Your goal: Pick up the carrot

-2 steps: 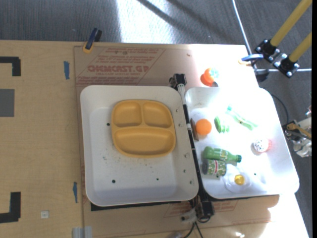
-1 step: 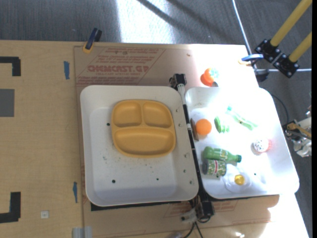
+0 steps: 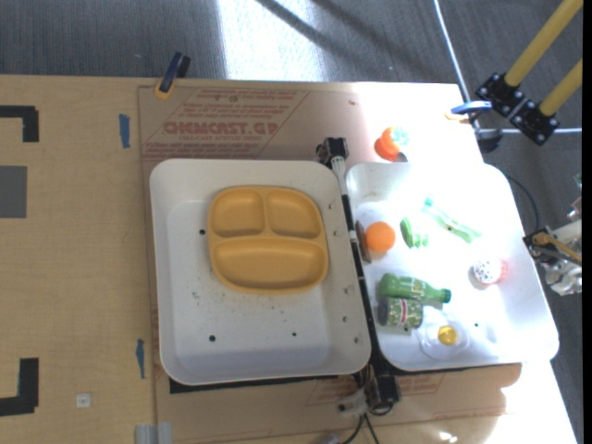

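Noting stubby orange plastic carrot (image 3: 379, 237) resting in the shallow white right-hand bin (image 3: 523, 326), by the wall farthest from my reach. Wall crowds it, so approach top-down. Grip state: cannot tell.

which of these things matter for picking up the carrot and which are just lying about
For the job:
carrot, apparently the orange piece with a green top, lying outside, just behind the right bin

Just lying about:
yellow divided plate in the left bin
orange ball, green bottle and pink-and-white ball in the right bin
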Tool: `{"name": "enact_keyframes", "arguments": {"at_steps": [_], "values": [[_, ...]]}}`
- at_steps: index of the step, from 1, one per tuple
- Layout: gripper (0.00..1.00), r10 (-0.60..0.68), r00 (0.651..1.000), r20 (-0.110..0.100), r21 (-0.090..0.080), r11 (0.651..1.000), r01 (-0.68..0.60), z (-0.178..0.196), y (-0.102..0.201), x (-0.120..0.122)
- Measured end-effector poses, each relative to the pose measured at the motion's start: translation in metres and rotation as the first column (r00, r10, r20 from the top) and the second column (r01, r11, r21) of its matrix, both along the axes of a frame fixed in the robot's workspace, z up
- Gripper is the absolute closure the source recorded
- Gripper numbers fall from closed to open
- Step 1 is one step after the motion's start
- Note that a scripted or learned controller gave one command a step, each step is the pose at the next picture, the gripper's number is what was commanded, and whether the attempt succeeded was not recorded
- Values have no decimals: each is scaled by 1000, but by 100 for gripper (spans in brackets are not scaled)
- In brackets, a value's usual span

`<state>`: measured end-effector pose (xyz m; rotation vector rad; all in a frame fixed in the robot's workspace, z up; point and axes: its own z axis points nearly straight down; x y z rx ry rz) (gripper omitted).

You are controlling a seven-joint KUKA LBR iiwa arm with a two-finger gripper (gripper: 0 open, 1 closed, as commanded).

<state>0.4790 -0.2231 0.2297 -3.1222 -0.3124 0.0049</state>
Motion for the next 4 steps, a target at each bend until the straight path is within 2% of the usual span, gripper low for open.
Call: {"name": "enact_keyframes", "arguments": {"at_steps": [4], "values": [[100,2,1000,3,-3,1000,-2,6,-1,0]]}}
